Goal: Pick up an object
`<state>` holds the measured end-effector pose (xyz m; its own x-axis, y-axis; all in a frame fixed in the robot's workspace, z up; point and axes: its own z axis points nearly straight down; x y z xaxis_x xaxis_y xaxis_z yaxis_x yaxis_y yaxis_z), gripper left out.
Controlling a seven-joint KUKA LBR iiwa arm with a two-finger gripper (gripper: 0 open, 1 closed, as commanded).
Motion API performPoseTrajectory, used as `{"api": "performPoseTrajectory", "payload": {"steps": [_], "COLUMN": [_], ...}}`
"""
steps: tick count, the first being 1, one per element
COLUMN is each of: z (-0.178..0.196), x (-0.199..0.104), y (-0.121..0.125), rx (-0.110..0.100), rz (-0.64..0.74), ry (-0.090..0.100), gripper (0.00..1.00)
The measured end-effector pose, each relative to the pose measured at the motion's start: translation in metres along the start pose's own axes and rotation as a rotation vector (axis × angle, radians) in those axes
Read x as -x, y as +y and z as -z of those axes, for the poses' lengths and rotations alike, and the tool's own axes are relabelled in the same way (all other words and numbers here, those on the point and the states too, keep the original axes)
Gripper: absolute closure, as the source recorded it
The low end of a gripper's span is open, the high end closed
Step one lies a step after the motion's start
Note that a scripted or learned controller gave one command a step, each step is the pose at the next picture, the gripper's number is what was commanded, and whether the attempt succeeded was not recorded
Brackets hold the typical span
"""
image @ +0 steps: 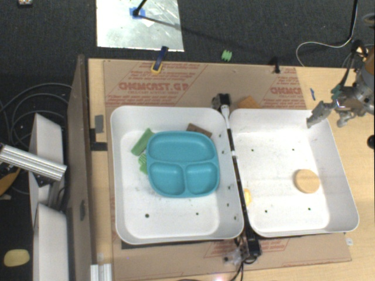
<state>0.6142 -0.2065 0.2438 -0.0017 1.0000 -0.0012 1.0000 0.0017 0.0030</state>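
A round tan wooden disc (306, 181) lies flat in the right bin (275, 157), toward its near right side. In the left bin (126, 174) a blue divided plate (181, 163) rests on a green piece (141, 142), with a brown block (199, 130) at the plate's far edge. A small yellow object (246, 198) sits at the divider between the bins. My gripper (329, 117) hangs over the far right corner of the right bin, well beyond the disc. It is open, with nothing between its fingers.
The bins sit on a cardboard sheet (176, 84). An orange-brown piece (249, 102) lies just behind the right bin's far left corner. Cables (35, 107) and a metal bar (32, 161) lie left of the bench.
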Motion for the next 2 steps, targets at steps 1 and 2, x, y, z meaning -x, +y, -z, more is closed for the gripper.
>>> {"api": "performPoseTrajectory", "payload": {"steps": [1,2], "z": [0.0,0.0], "x": [0.0,0.0], "y": [0.0,0.0], "rx": [0.0,0.0], "rz": [0.0,0.0], "ry": [0.0,0.0], "gripper": [0.0,0.0]}}
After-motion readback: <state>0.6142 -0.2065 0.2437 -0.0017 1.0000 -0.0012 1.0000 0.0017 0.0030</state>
